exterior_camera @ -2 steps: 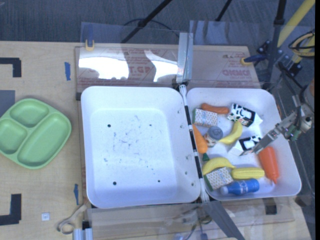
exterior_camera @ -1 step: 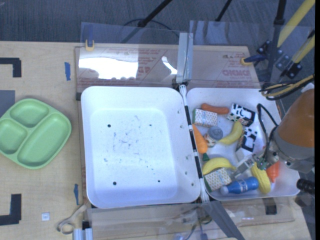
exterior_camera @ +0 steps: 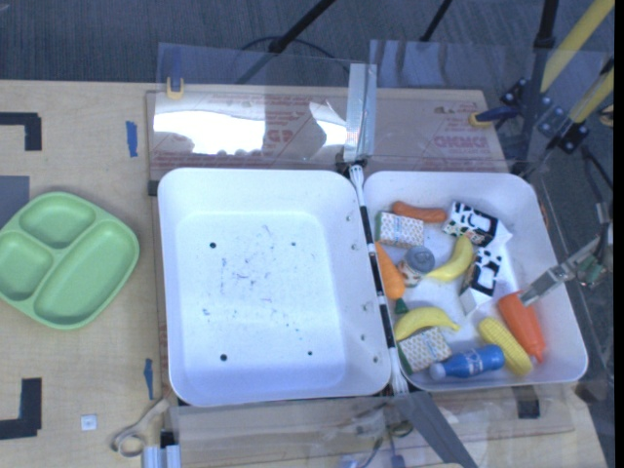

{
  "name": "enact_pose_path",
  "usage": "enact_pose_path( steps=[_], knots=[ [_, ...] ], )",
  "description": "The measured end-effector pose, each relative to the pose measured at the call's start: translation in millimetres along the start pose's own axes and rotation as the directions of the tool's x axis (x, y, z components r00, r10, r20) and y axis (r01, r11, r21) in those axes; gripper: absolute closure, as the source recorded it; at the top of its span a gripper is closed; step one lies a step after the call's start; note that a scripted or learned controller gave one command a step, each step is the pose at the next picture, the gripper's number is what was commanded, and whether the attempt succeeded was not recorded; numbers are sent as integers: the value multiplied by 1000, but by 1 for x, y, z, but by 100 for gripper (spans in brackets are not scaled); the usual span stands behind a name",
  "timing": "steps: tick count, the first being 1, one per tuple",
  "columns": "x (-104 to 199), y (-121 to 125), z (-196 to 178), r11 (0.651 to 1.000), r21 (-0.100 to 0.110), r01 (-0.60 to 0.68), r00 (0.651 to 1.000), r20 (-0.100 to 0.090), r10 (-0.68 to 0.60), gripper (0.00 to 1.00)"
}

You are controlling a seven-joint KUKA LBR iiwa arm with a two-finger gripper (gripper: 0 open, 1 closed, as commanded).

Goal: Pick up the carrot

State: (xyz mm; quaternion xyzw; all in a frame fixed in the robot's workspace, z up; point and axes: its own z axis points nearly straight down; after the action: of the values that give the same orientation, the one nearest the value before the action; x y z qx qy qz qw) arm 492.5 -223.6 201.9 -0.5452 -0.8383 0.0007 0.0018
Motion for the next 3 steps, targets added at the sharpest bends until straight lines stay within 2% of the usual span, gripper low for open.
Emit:
enact_pose_path(
  steps=[1, 2, 3],
  knots=[
    [30, 1, 117, 999, -5, -34, 999, 3, 34, 0],
    [30, 3, 108, 999, -8, -33, 999, 4, 33, 100],
    [87, 24, -62, 890, 3, -455, 890, 1, 455, 100]
  ],
)
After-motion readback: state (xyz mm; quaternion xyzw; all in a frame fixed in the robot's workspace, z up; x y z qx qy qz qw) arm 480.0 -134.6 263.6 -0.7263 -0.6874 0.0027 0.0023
